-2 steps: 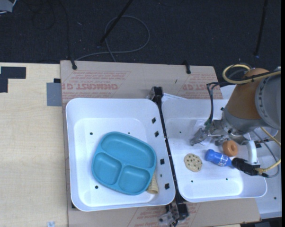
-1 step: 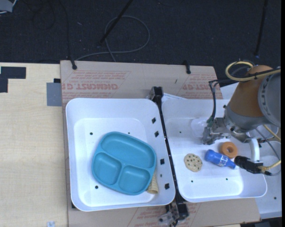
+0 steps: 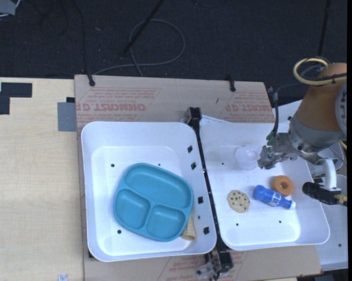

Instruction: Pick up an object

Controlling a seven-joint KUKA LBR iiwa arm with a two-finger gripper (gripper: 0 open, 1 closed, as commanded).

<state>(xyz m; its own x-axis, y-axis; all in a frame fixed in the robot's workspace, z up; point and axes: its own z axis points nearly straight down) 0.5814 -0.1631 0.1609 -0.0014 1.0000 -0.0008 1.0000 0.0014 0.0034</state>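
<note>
Single fixed camera above the counter (image 3: 30,174), looking down at a slant; both bins (image 3: 100,139) framed; arm (image 3: 316,119) enters from right.

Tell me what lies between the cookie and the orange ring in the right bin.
In the camera view, the blue bottle lies between the cookie and the orange ring, its cap end pointing right, just below the ring.
</note>
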